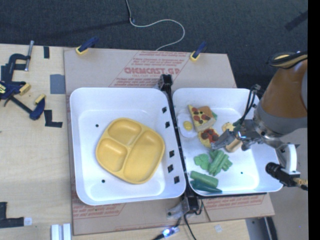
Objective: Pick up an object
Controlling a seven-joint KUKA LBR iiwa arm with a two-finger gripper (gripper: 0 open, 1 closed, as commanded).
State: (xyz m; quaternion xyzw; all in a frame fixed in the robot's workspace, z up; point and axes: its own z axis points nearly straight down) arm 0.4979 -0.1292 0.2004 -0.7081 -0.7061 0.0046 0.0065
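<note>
The right bin (pixel 250 179) holds several toy foods. A pizza slice (pixel 202 115) lies near its back left, with a fried egg (pixel 186 126) beside it. A small red and yellow piece (pixel 208 134) sits just below the pizza. A leafy green piece (pixel 214 161) and a long dark green vegetable (pixel 204 181) lie toward the front. My gripper (pixel 227 139) is low in the middle of this bin, right of the red and yellow piece and above the leafy green. A tan piece (pixel 232 144) sits right at its tip; whether it is gripped is unclear.
A yellow divided plate (pixel 131 150) lies in the left bin (pixel 85 109). The wall between the two bins (pixel 173 134) runs just left of the food. Clamps (pixel 15 84) lie on the bench at far left. The arm's orange band (pixel 285 91) rises over the right bin's right side.
</note>
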